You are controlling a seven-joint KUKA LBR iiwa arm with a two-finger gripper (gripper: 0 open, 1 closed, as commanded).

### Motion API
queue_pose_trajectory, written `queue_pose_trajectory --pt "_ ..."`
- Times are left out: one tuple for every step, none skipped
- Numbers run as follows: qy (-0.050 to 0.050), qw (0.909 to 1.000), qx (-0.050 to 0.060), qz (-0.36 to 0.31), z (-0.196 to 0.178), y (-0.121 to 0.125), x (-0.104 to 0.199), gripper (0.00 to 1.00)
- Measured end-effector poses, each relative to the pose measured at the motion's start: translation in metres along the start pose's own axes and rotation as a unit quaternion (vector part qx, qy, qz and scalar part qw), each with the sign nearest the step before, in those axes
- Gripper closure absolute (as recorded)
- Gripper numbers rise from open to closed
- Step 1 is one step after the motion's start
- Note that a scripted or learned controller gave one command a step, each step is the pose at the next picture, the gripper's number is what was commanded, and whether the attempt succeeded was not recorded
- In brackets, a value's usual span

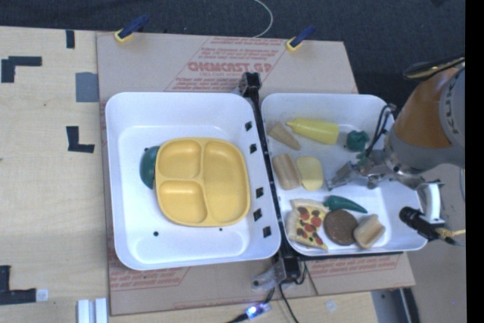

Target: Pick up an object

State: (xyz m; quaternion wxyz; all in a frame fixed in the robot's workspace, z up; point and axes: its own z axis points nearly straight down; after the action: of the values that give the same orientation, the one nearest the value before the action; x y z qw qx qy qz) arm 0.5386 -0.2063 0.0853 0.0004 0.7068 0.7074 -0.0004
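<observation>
The right bin [376, 105] holds several toy foods. A yellow bottle [312, 131] with a green cap [356, 138] lies at the back. Beside it are a tan roll [283, 135], a tan bread stick [285, 171] and a pale yellow block [309, 172]. Along the front lie a pizza slice [309, 223], a brown round cookie [340, 226], a tan bread chunk [369, 231] and a green pepper [345, 203]. My gripper [337, 178] hangs low over the middle of this bin, just right of the yellow block and above the pepper. Nothing shows in its grasp.
The left bin [121, 163] carries a yellow divided plate [203, 181] with a dark green object [147, 166] poking out at its left edge. A black divider [261, 163] runs between the bins. The arm's orange band [423, 117] stands over the right bin's right rim.
</observation>
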Motion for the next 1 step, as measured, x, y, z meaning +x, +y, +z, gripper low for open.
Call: queue_pose_trajectory --pt "-0.001 1.0 -0.001 0.0 -0.0104 0.0003 -0.0004 1.0"
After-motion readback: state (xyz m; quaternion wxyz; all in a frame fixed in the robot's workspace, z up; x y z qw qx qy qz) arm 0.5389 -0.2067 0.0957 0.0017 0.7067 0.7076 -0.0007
